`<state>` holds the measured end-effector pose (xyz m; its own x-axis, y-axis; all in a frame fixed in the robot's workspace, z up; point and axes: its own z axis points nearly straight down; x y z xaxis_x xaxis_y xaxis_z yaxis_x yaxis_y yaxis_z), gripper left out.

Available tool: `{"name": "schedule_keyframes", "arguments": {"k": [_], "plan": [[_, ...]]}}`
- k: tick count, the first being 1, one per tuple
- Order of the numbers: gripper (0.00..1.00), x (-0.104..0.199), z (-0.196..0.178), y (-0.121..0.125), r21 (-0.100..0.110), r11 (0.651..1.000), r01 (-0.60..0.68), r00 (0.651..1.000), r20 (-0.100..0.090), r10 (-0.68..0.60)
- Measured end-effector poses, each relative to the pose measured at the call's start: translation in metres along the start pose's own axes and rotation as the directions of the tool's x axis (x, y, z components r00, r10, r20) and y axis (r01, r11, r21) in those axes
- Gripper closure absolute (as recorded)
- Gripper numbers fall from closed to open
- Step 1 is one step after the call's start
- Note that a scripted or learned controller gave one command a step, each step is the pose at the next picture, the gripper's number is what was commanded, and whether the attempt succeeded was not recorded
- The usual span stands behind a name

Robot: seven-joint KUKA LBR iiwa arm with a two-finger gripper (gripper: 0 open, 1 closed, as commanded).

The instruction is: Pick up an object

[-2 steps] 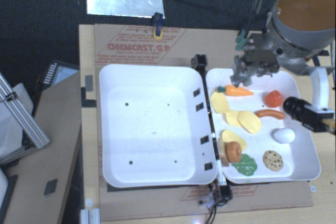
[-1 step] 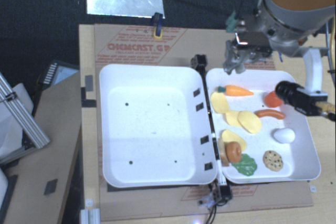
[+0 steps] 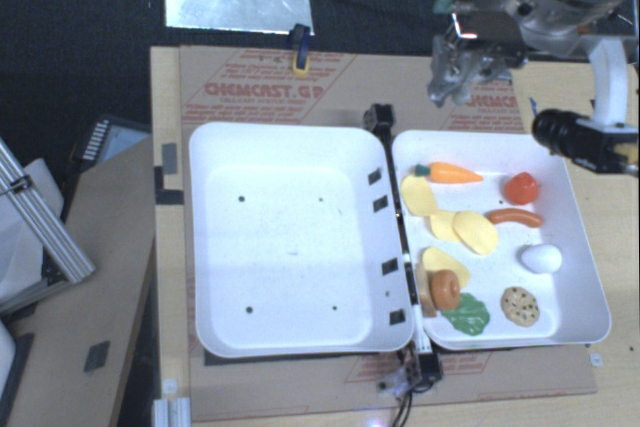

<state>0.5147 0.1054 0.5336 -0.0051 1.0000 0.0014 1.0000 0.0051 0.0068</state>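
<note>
Claw hovers above the right bin's far edge, holding nothing; can't tell its state.
Drop on the egg: it sits apart from neighbours.

Two white bins side by side mid-frame. Left bin bare white. Right bin holding a carrot, tomato, sausage, yellow chips, egg, cookie and green leaf. Gripper hanging at upper right, above the bin's far edge, nothing visible between its tips.
</note>
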Motion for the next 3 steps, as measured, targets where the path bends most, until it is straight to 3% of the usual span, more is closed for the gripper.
{"name": "schedule_keyframes", "arguments": {"k": [1, 3], "plan": [[1.0, 0.013, -0.001, 0.015, 0.003, 1.0, 0.001, 1.0, 0.001, -0.001], [1.0, 0.053, 0.0, 0.07, 0.004, 1.0, 0.001, 1.0, 0.001, -0.001]]}}
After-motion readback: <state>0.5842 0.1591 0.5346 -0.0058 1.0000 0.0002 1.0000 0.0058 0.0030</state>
